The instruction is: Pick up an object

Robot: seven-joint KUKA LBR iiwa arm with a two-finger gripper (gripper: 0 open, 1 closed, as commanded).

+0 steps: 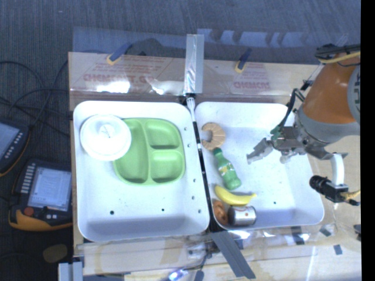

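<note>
The right bin (293, 212) holds a tan ring-shaped pastry (213, 134), a green bottle (226, 168), a yellow banana (233, 197) and a silver can (241, 216) with a small orange item (219, 211) beside it, all along the bin's left side. My gripper (271, 154) hangs over the middle of this bin, to the right of the bottle and apart from it. Its fingers are spread open, with bare bin floor showing between them. The orange-banded wrist (328, 107) rises behind it at the right.
The left bin (135, 218) carries a green divided tray (153, 151) and a round white lid (105, 136) over the tray's left corner. A metal divider (193, 69) stands at the back between the bins. A tablet (44, 186) lies off the bench at left.
</note>
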